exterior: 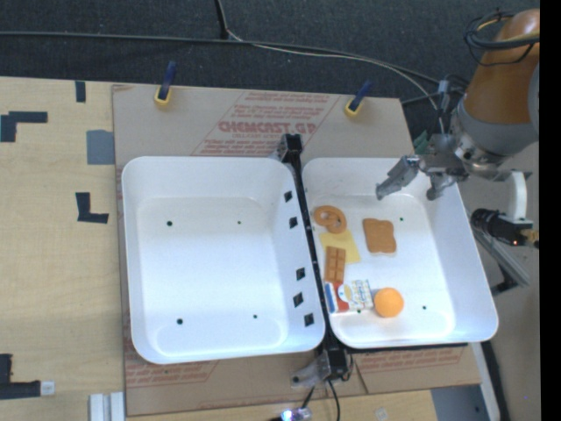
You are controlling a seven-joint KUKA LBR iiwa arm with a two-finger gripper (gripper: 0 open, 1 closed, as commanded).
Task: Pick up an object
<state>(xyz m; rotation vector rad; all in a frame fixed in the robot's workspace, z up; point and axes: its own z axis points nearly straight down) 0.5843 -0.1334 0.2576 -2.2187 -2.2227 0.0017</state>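
Now the fingers (410,179) hang spread over the right bin's (456,261) far edge; descending there risks closing on nothing, well off the toast (379,235).

two white bins (210,191), dotted with small black marks. brown pretzel (330,218), tan toast (379,236), pale yellow cheese slice (350,248), orange-brown bar (335,264), orange ball (388,303), white carton (350,296) printed red and blue. tan cardboard sheet (254,123) with faded red lettering, pinned by yellow clamps (163,95) with blue handles. light wooden bench (53,235) with dark tape marks. grey arm (500,103), orange band on top. dark carpet (263,7) behind.
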